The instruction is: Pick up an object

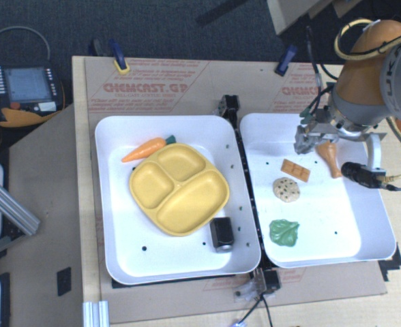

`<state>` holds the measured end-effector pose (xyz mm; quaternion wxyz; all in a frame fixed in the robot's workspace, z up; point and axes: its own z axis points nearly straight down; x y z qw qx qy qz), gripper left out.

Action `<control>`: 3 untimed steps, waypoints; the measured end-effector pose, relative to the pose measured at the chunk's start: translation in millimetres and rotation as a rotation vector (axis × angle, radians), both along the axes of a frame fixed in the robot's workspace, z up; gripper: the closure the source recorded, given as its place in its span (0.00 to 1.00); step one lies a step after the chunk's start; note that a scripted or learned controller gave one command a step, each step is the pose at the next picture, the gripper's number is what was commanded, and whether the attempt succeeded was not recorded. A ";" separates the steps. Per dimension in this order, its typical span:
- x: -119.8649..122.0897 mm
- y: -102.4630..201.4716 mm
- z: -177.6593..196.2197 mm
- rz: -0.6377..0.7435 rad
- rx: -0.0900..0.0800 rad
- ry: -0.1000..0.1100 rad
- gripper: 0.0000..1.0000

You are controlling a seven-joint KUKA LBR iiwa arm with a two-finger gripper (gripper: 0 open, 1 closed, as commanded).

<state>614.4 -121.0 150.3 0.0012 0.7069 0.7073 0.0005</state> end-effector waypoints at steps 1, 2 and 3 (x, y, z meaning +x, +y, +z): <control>1.0 -4.1 42.0 0.000 0.000 -0.001 1.00; 1.6 -4.2 87.5 0.000 0.000 -0.001 1.00; 0.0 52.7 94.1 0.003 0.002 0.003 1.00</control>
